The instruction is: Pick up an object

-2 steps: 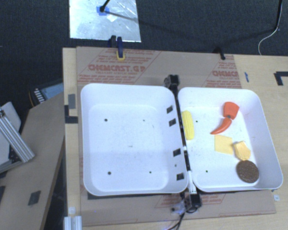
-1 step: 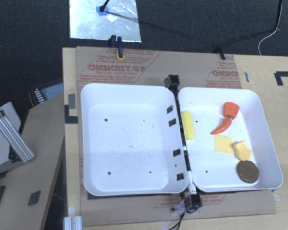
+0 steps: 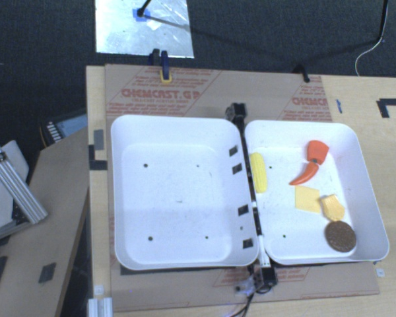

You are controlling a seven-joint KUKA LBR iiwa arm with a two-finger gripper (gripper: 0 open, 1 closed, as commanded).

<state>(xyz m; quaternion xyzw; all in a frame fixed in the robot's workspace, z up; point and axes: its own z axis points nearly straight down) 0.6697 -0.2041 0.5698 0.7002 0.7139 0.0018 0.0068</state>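
The right bin (image 3: 363, 170) holds several small objects. A yellow corn cob (image 3: 258, 172) lies along its left wall. An orange-red carrot-shaped piece (image 3: 310, 160) sits toward the far middle. A pale yellow flat square (image 3: 307, 199) lies nearer the front, touching a small yellow chunk (image 3: 333, 207). A round brown disc (image 3: 340, 236) rests near the front right corner.
The left bin (image 3: 129, 197) sits beside the right one, joined by black clips (image 3: 241, 170) along the shared edge. Both rest on a cardboard sheet (image 3: 185, 91). A silver plate (image 3: 144, 17) lies on the dark floor beyond. A metal rail (image 3: 13, 180) stands at the left.
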